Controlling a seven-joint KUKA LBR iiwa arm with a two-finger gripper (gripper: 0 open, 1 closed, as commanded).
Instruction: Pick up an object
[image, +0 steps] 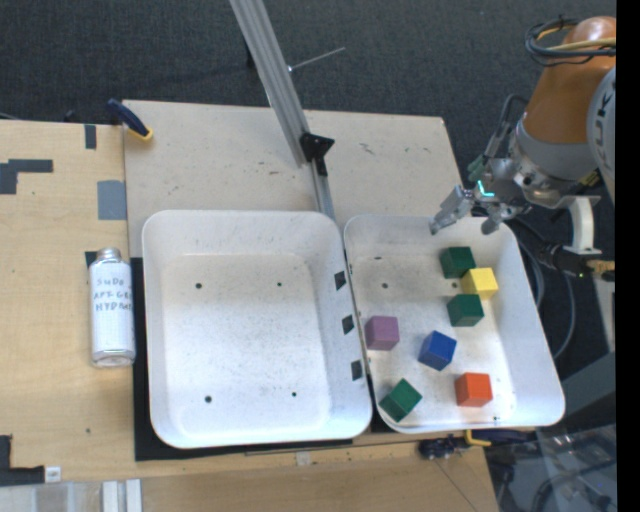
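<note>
**Claw poised at the far edge of the right bin, cubes just below**

Over the far rim of the right bin (520, 262), near its right corner: the claw (467, 213), fingers spread apart, nothing between them. Reaching in from the right on a grey arm (560, 120) with an orange band.

Toward the near side of the claw, inside the same bin: a dark green cube (457, 261), closest of all. Touching or almost touching it, a yellow cube (480, 281), then a second green cube (465, 309) hard against the yellow one. No long axis to favour on any of them; all roughly square from above. Likely target by nearness: the dark green cube, a short drop down and toward the near side.

Crowding as the main risk: three cubes packed in a tight column, little room for a finger between them. Farther off and well apart: a purple cube (382, 331), a blue cube (437, 349), an orange cube (473, 388), a third green cube (401, 398).

Left of all this: the left bin (160, 300), and a white spray can (111, 305) lying on the table (50, 300).
</note>
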